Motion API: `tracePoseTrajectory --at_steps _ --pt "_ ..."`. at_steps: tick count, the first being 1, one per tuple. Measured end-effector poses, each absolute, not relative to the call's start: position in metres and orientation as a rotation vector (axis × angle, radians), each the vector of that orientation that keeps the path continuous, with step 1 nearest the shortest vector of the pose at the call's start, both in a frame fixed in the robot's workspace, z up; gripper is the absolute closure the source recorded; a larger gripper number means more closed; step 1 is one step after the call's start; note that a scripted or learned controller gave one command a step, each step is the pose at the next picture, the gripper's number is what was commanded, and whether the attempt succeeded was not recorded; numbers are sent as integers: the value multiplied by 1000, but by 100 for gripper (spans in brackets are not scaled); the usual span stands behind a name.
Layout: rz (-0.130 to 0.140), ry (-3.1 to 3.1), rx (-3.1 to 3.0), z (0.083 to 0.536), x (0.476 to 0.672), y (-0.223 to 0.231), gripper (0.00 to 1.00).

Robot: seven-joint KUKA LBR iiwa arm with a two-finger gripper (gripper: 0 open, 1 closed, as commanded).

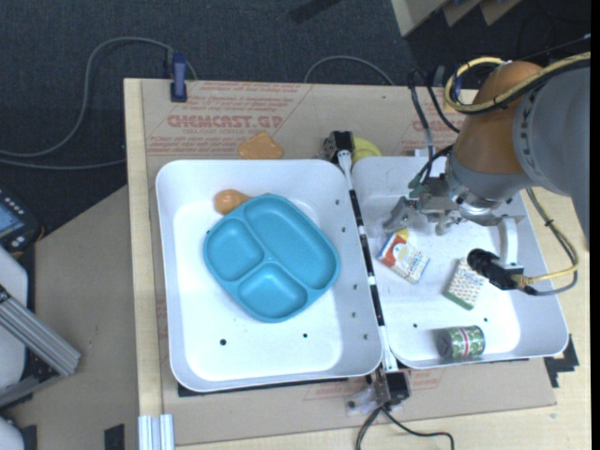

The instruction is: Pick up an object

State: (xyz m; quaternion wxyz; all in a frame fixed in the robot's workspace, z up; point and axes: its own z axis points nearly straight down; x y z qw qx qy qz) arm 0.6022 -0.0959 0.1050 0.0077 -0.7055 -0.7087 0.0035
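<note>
Dark carpet all around the bench (145,251), cables trailing across it; going left to right from my remote seat. First the left bin (178,279), with a blue divided plate (270,256) sat in the middle of it, and a small orange thing (229,199) poking out from under the plate near the bin's far edge; another orange piece (260,145) and a yellow thing (366,148) lie on the bench itself, just past the bins' far edges.

Right bin (525,336) has the actual candidates: a small red-and-white packet (403,256) near its left edge, a green-and-white speckled block (464,284) toward the middle, a green can (462,342) lying on its side by the near edge.

The gripper (427,212) hangs over the far-left part of the right bin, just beyond the packet; fingers look spread, nothing between them, so I'm calling it open and empty.

My take: the packet is the nearest pick; I'd centre the fingers across its short side before dropping, go straight down, and close only once both fingers straddle it; the bin's left wall is close, so I'd watch clearance there.
</note>
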Motion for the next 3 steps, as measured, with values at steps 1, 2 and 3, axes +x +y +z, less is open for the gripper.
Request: tracePoseTrajectory --at_steps 1,2,3 --pt "2 -2220 -2218 83 609 -92 0" --pt "1 -2220 -2220 85 605 -94 0" --pt "0 -2221 -2221 85 605 -97 0"
